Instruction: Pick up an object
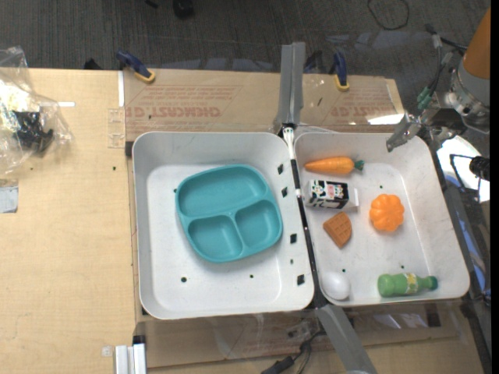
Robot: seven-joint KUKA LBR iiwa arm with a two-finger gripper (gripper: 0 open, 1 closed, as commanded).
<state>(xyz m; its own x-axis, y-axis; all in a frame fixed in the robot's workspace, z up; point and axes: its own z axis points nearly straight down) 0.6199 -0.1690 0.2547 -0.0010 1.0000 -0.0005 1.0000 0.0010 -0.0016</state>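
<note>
Approach step: gripper (399, 136) is hovering at the right bin's (437, 201) one o'clock corner, finger state indiscernible. Candidate carrot (331, 164) is lying at eleven o'clock; descent probably needed.

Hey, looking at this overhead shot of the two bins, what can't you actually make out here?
- Arm: cut off by the camera view's right edge, so most of it is out of frame.
- Gripper: too small and blurred to tell whether it is open or shut.
- Milk carton: its print is too small to read.
- Plastic bag: cut off by the left edge; its dark contents are unclear.
</note>
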